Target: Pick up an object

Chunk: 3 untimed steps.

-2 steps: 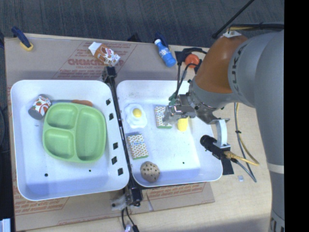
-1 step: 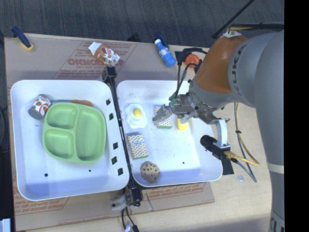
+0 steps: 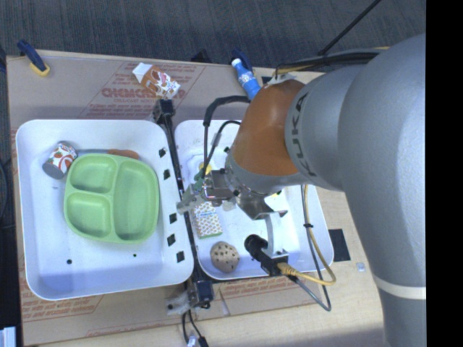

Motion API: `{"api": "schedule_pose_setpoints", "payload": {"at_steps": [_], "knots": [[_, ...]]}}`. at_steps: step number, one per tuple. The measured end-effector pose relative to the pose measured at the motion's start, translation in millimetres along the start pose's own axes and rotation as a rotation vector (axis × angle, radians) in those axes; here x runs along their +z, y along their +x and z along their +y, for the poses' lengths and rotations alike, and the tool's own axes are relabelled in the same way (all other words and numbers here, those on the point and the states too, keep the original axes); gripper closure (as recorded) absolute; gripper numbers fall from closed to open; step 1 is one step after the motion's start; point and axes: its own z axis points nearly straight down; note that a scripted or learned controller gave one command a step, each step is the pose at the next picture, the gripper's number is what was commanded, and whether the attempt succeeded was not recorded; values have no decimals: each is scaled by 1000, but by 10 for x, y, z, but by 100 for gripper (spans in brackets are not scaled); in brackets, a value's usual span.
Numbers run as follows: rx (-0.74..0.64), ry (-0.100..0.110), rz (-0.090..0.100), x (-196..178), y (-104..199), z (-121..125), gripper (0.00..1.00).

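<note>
Over the right-hand bin (image 3: 293, 210), toward the tabletop's near edge: claw (image 3: 210, 188), carried low on the grey arm (image 3: 347, 107). Whether it is open or closed cannot be told, as the wrist covers it from above. Nothing is seen in its hold.

Item 1. Checked green-and-white packet (image 3: 207, 223), flat on the bin floor, just beside the claw on its near side. Likeliest target.

Item 2. Brown speckled ball (image 3: 224, 256), by the bin's near wall, close to the packet and apart from the claw.

Item 3. Left-hand bin (image 3: 36, 215), holding a green divided plate (image 3: 112, 197) and a small red-and-white object (image 3: 61, 157) at the plate's far corner.

Item 4. Snack wrapper (image 3: 155, 80), outside the bins, by the tabletop's far edge.

Handling note (judgement): stage is approach, with the grasp not yet made. The packet is thin and flat, so the descent should run right to the floor and centre on it. The ball offers an easier bite but may roll. Keep clear of the wall between the bins.
</note>
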Motion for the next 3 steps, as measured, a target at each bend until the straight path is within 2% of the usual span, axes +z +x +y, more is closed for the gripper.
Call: {"api": "schedule_pose_setpoints", "payload": {"at_steps": [1, 2, 3], "knots": [[4, -6, -2, -669, -429, -228, 0], [6, -5, -2, -618, -1128, 259, 0], [4, -1, -1, 994, -1895, 89, 0]]}}
